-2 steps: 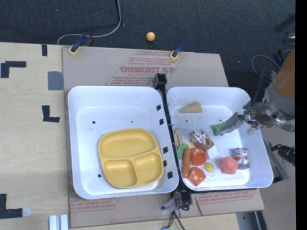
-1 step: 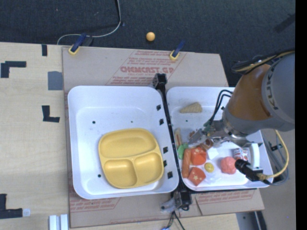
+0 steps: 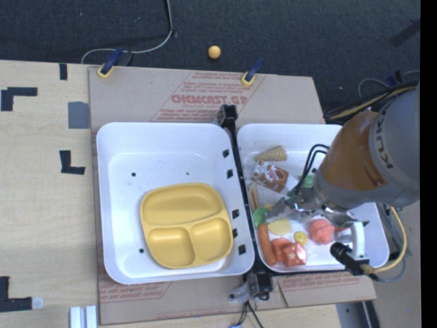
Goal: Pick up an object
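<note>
The arm reaches into the right bin from the right. The gripper sits low over the toy food pile; finger state cannot be determined. Just left of the gripper lies a green piece. Directly below it lies a pale yellow piece, with a carrot and a red piece further below. A pink piece lies to its lower right. A packet lies above. The left bin holds a yellow tray.
</note>
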`<state>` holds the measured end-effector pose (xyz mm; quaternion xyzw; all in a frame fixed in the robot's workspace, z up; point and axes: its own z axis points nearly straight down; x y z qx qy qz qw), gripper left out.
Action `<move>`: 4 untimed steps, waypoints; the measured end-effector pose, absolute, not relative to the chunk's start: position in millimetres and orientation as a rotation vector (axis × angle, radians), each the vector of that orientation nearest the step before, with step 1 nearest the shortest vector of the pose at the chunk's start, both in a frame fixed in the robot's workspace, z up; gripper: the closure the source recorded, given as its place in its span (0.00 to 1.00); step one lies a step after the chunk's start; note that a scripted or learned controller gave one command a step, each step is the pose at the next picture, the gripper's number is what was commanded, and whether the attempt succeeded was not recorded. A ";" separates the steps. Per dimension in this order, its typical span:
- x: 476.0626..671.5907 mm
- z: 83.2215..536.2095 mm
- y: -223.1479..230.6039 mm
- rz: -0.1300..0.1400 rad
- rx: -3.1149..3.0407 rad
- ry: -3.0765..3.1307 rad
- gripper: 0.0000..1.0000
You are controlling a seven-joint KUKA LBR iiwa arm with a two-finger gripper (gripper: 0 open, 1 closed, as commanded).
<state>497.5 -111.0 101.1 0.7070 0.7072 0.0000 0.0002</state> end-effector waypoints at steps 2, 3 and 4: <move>620.1 86.1 -104.5 0.000 2.218 2.224 0.00; 641.8 84.4 -102.4 0.001 2.219 2.224 0.00; 641.9 95.7 -102.4 0.002 2.217 2.223 1.00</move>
